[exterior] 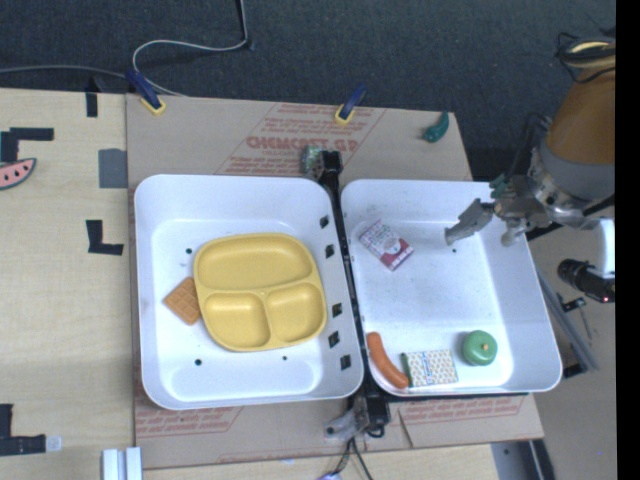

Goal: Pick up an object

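The right bin (pixel 520 298) holds a small red and white packet (pixel 385 244) near its back left. Along its front edge lie an orange sausage-shaped piece (pixel 386 360), a small patterned box (pixel 430 368) and a green round object (pixel 479 348). My gripper (pixel 487 232) hangs over the bin's back right part, below the orange-banded wrist (pixel 585 128). Its fingers (pixel 465 227) are spread open with nothing between them. It is well to the right of the packet and far behind the green object.
The left bin (pixel 160 218) carries a yellow divided tray (pixel 262 290) with a tan waffle-like square (pixel 183 300) tucked at its left side. Yellow clamps (pixel 148 94) (pixel 350 108) and a teal item (pixel 436 128) lie on the cardboard behind the bins.
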Motion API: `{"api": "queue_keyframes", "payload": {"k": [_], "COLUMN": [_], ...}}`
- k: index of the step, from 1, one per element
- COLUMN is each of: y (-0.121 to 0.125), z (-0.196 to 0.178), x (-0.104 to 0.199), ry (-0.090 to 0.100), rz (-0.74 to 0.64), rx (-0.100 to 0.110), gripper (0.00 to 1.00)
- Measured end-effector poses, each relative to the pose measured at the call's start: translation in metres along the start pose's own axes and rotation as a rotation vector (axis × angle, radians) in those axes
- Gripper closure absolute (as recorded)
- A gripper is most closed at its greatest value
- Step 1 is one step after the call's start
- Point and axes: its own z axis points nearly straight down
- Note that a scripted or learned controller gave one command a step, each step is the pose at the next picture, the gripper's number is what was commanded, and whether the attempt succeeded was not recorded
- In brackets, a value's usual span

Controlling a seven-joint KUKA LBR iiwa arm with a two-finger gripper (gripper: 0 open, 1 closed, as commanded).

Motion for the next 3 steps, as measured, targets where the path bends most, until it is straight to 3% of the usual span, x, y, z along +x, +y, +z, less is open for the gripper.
{"api": "queue_keyframes", "payload": {"k": [1, 2, 3], "y": [0.013, 0.013, 0.023], "z": [0.152, 0.143, -0.009], "x": [0.023, 0.022, 0.024], "ry": [0.001, -0.003, -0.002], "rz": [-0.001, 0.0, 0.0], "rx": [-0.004, -0.006, -0.004], "gripper": [0.0, 1.0, 1.0]}}
